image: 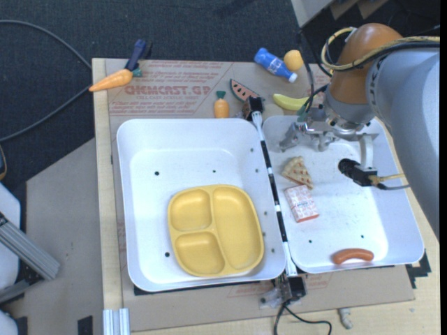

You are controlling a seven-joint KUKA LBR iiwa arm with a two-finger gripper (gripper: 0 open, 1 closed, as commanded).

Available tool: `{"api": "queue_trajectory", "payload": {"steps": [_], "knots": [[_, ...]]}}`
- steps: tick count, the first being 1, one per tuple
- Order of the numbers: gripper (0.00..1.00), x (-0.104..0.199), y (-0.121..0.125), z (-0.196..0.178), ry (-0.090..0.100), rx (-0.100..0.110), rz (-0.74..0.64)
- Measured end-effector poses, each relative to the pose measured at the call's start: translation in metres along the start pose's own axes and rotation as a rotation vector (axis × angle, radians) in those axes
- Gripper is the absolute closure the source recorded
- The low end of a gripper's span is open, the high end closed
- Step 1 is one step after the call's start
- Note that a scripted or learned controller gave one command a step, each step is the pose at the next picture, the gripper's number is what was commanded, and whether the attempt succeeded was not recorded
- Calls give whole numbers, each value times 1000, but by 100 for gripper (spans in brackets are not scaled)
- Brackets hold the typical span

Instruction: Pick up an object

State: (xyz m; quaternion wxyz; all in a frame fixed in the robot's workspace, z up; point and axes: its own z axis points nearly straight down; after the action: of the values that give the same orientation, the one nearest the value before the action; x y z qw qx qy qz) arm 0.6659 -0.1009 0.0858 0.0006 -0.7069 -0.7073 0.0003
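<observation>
My gripper (306, 140) hangs over the far left corner of the right bin (391, 215), its fingers spread with nothing between them. Just in front of it lies a tan waffle-like wedge (297, 170). A red and white packet (302, 204) lies nearer the middle of that bin. An orange sausage (353, 256) rests by the bin's front rim. The left bin (140, 159) holds a yellow divided plate (215, 229).
Behind the bins on the cardboard lie a carrot (112, 81), a blue clip (137, 51), a blue bottle (274, 63), a yellow ball (294, 60), a banana (290, 102), a watermelon slice (242, 89) and a small orange piece (221, 107). The arm covers the right bin's far right side.
</observation>
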Motion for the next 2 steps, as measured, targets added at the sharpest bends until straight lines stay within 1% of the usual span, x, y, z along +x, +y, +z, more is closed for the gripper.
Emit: {"api": "queue_trajectory", "payload": {"steps": [1, 2], "knots": [[0, 7, -35, 1, 0, 0, 1], [0, 7, -64, 1, 0, 0, 1]]}}
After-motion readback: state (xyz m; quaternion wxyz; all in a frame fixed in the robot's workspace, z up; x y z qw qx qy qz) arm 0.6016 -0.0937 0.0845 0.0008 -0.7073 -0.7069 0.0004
